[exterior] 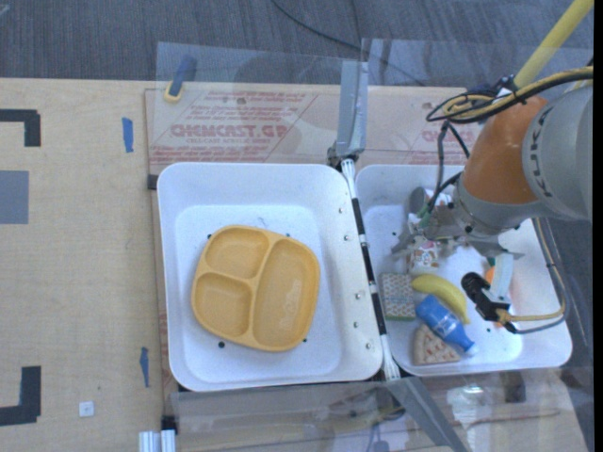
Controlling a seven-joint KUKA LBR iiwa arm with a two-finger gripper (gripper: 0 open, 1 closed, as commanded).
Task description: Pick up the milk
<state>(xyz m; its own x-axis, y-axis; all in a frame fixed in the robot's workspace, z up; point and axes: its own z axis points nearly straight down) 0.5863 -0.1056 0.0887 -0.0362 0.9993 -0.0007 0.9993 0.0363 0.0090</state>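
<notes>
Red-printed milk carton [424, 252], label unreadable

Two white bins [179, 281] sat side by side. One yellow divided plate [254, 287] lay at centre-left. At lower right were one banana [443, 291], one blue bottle [443, 322], one waffle [432, 347], one sponge [398, 296], and one small milk carton [424, 253].

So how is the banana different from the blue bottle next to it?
The banana is yellow; the bottle is blue. The banana is curved and tapers to thin ends, while the bottle is straight and stubby. The banana lies nearer the gripper; the bottle lies nearer the bin's front edge. Both lie on their sides, touching or nearly so, in the right bin.
</notes>
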